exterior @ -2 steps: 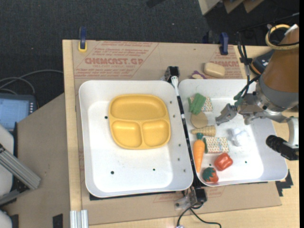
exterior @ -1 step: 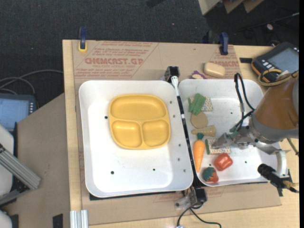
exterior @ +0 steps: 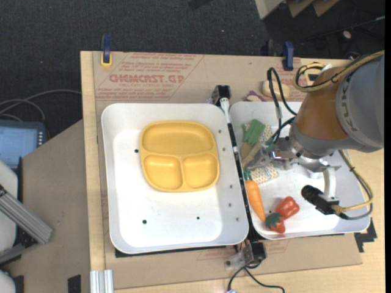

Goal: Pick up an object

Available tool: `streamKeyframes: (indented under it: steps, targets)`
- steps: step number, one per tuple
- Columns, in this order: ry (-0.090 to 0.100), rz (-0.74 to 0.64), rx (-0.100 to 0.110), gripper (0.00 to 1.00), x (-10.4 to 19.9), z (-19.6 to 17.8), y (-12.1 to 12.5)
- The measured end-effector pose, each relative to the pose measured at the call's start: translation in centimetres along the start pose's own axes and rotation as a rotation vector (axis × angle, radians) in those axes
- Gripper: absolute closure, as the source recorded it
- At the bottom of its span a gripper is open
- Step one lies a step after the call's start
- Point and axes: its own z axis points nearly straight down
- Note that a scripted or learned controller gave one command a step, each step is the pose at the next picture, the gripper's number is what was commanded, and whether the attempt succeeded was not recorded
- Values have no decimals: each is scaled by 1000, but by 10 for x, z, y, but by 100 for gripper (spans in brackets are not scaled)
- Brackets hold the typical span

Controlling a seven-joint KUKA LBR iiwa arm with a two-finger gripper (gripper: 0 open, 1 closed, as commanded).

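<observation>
My gripper (exterior: 266, 153) hangs low over the left part of the right bin (exterior: 305, 226), with the grey arm and its orange band behind it to the right. A green toy vegetable (exterior: 253, 130) lies just beyond the gripper at the bin's far left. A pale, dotted flat piece (exterior: 264, 174) lies right beneath the gripper on its near side. An orange carrot (exterior: 255, 199) rests along the bin's left wall, and a red pepper with a green stem (exterior: 282, 212) sits near the front edge. Nothing can be seen held by the gripper.
The left bin (exterior: 122, 212) holds a yellow three-compartment plate (exterior: 179, 154) in its far half. A black divider strip (exterior: 232, 145) runs between the two bins. Cables loop above the right bin near the bench's back edge.
</observation>
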Motion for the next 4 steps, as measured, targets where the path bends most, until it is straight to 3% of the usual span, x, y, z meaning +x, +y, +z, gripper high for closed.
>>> streamKeyframes:
  steps: [1,2,3,4]
  targets:
    - [-2,7,-6,100,-4,-12,0]
    - [-1,7,-4,0,-4,-11,0]
    - [7,7,1,0,-21,0,-5]
    - [1,1,11,0,-34,5,69]
